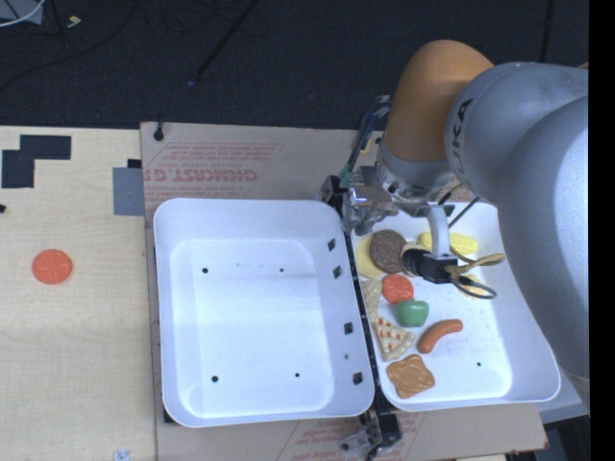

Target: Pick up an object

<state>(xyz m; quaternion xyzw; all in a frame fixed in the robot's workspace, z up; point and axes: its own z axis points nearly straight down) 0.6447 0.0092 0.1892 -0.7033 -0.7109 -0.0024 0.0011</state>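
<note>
My gripper (358,211) hangs over the far left corner of the right bin (524,353), under the orange wrist band. Just to its right and nearer lies a brown round patty (387,249) on a pale yellow slice (368,259). Below these sit a red tomato piece (397,287), a green pepper (413,311), a waffle wedge (389,335), an orange sausage (440,335) and a toast slice (411,376). A yellow item (463,245) lies partly hidden behind the arm. Nothing is seen held.
The left bin (178,286) stands beside the right one, their rims meeting near the gripper. On the bench to the left are an orange disc (52,266), a grey square (126,189) and black shapes (34,157). The arm's grey bulk covers the right bin's far right part.
</note>
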